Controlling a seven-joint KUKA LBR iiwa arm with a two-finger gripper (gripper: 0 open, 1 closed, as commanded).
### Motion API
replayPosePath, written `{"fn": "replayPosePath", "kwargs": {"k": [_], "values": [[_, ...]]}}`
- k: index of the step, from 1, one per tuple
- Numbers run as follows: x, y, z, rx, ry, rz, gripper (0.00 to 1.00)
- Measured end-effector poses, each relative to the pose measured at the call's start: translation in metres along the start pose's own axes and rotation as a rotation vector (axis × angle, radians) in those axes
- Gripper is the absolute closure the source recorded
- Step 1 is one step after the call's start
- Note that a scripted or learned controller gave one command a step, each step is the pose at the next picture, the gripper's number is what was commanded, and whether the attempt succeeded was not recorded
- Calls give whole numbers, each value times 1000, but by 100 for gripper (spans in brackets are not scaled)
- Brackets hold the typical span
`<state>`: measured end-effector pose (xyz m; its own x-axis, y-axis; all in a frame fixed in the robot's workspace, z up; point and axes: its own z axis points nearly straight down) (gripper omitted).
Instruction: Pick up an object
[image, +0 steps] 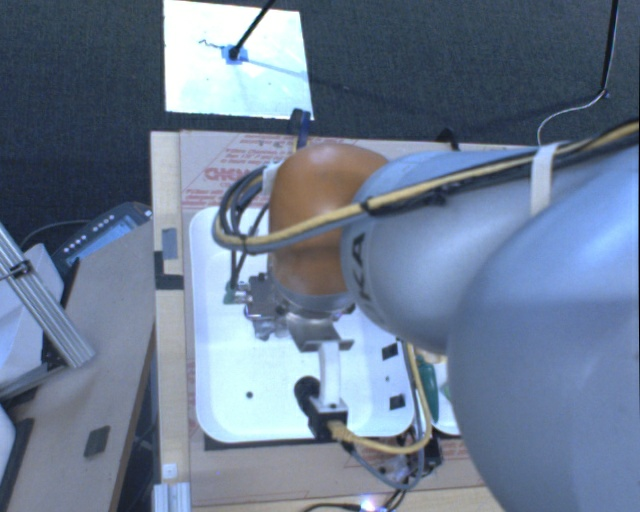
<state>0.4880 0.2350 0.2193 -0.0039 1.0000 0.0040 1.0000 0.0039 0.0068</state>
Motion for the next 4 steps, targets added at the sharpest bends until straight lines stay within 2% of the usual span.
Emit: {"fn": "replayPosePath", "kwargs": {"k": [1, 2, 3, 4], "values": [[0, 16, -188, -11, 5, -2, 100], [-59, 8, -149, 7, -5, 7, 100], [2, -4, -6, 17, -6, -4, 100], [0, 20, -28, 4, -3, 2, 100]]}}
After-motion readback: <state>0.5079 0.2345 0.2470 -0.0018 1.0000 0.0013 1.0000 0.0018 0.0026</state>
